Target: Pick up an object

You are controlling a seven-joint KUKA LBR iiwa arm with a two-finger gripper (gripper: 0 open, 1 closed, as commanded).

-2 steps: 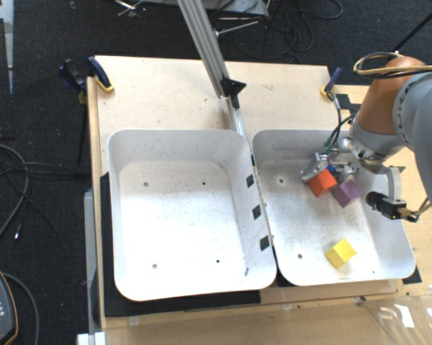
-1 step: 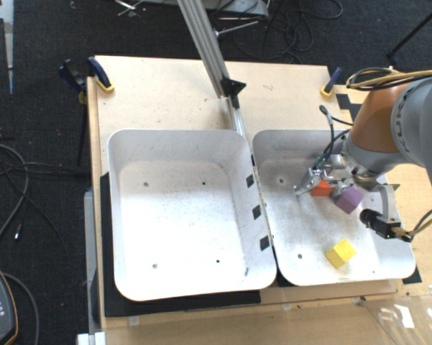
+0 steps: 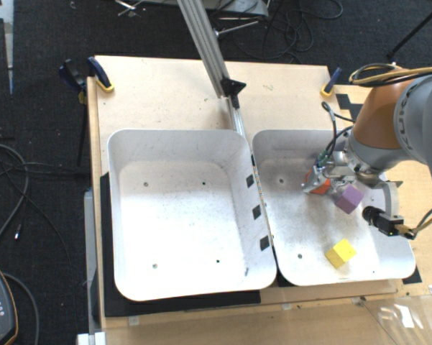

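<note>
In the right bin [image 3: 284, 157], my gripper [image 3: 318, 178] hangs low over the floor near the middle. A small orange-red object [image 3: 318, 188] lies right under its tip, partly hidden by it. Just to the right of the gripper, close beneath the wrist, sits a purple block [image 3: 347, 199]. Nearer the front of the same bin a yellow block [image 3: 340, 254] lies on its own, well apart from the gripper.
The left bin [image 3: 118, 149] stands beside the right one, with a black-marked divider edge [image 3: 257, 207] between them. A slanted aluminium strut [image 3: 205, 38] comes down to the bins' back edge. Clamps [image 3: 98, 76] sit at the bench's back corners.
</note>
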